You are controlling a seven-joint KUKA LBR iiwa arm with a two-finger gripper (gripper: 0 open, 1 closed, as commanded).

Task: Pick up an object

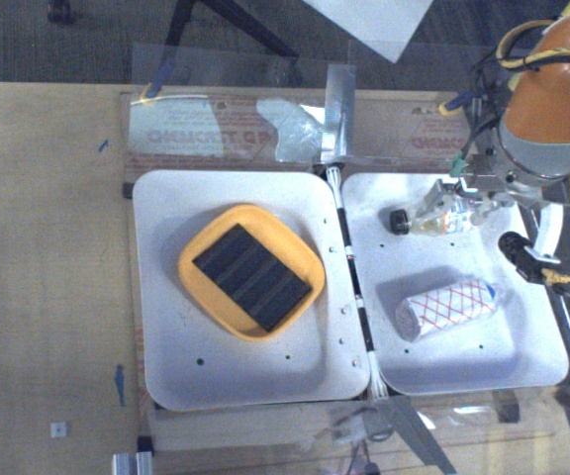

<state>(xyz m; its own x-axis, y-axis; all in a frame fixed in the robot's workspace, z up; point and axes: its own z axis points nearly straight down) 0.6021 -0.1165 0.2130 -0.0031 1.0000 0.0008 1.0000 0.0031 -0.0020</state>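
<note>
We see the arm (550,97) reaching in over the far corner of the right bin (532,364), its tool (463,198) low over the bin floor. The tool sits right at a clear plastic bottle with a black cap (426,216), which lies on its side with the cap pointing away from the tool. The tool's metal parts and the clear plastic blur together, so we cannot tell whether the bottle is gripped or merely touched.

Nearer the camera than the tool, and apart from it, a white roll with a red criss-cross pattern (446,308) lies on its side in the same bin. Well off beyond the bottle, in the left bin (166,364), a yellow tray-like block with a dark ribbed top (250,282) rests flat.

We judge the bottle to be the chosen object, since the tool is placed at it. Its slick, round, light body could easily slip or roll away.
</note>
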